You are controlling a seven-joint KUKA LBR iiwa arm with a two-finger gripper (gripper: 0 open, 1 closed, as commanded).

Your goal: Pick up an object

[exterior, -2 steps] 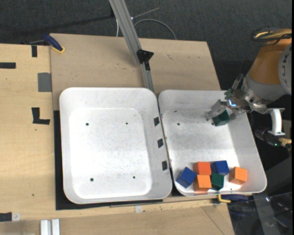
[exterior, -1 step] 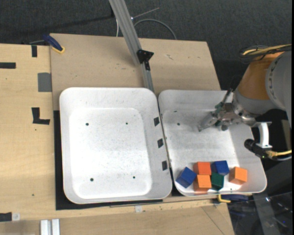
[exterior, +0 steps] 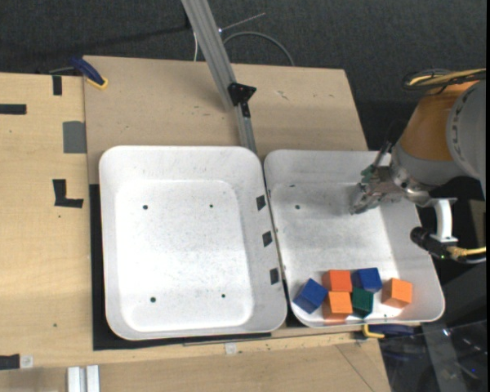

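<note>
Gripper low over far half of right bin, nothing seen between fingers (spread unclear, cannot tell). Well apart from blocks, clustered at bin's near edge: blue block leftmost, orange block, second blue block, green block, orange block at right end. Left bin alongside.

Coloured blocks, clustered, perhaps touching, near corner
</note>
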